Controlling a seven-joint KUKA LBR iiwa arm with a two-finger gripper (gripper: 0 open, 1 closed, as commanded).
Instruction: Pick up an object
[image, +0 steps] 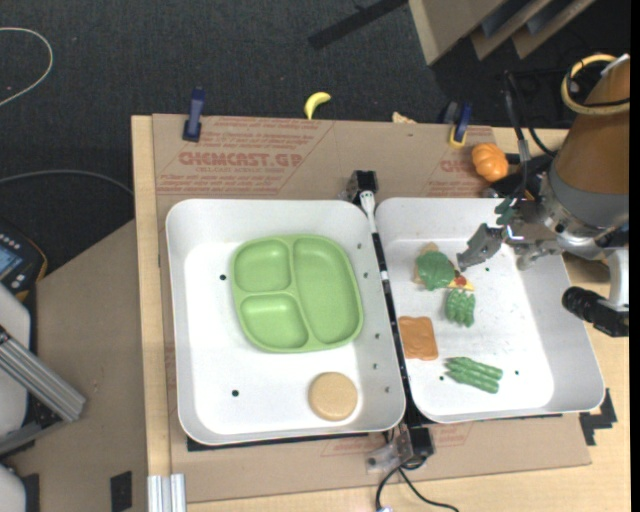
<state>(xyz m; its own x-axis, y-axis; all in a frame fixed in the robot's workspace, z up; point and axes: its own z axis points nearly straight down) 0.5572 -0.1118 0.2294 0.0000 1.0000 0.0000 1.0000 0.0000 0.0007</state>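
I can't tell my claw's spread as it hangs at two o'clock of the green broccoli toy in the right bin; crowded neighbouring toys risk a misgrab.

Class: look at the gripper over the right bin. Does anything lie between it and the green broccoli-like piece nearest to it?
Nothing visible does. The gripper hangs just right of the green broccoli-like piece, with bare right bin floor between them.

Position: the camera sat above the bench.
Facing: it looked down at a slant.
Nearness: both bins, left and right, fitted mid-frame.
Arm: entered at upper right.
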